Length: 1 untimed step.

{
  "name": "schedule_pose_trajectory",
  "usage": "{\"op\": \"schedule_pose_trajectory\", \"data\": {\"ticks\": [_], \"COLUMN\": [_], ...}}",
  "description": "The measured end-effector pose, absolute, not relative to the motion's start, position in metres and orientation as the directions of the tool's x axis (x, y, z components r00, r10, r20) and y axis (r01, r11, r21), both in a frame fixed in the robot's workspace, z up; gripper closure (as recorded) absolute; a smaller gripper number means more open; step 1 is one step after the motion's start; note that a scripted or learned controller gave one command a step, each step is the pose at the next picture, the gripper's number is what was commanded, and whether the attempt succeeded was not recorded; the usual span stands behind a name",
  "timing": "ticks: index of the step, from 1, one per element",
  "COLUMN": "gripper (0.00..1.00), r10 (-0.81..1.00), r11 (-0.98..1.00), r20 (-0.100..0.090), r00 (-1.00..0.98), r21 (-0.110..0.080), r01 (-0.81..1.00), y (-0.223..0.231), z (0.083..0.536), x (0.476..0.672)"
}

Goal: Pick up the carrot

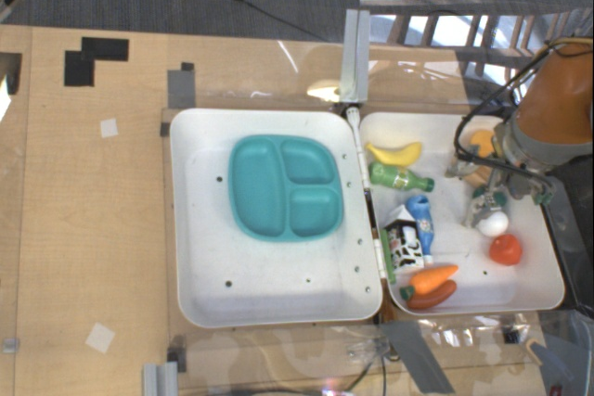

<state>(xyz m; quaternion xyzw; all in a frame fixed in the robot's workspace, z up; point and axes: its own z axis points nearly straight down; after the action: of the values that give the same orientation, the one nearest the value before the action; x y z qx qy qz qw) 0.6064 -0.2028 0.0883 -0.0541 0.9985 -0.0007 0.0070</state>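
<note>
Likely light, stiff and smooth, the carrot [434,276] is lying atop a brown sausage [432,294]; grip across its thick middle. I cannot tell how the tool [489,199] is set.

Both white bins [200,292] look like smooth moulded plastic with a dull sheen. The teal divided plate [283,187] is matt plastic. The carrot [433,277] seems glossy toy plastic, as does the yellow banana [395,153]. The worktop [83,227] is pale wood-grain board, partly under a clear, reflective sheet.
</note>
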Motion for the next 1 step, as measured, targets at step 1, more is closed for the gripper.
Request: {"op": "schedule_pose_trajectory", "data": {"ticks": [1], "gripper": [1.0], "r10": [-0.111], "r11": [0.994], "r20": [-0.023], "r00": [-0.994], "r21": [-0.006], "r01": [-0.111], "y": [-0.2027], "z": [0.1025], "x": [0.6096]}}
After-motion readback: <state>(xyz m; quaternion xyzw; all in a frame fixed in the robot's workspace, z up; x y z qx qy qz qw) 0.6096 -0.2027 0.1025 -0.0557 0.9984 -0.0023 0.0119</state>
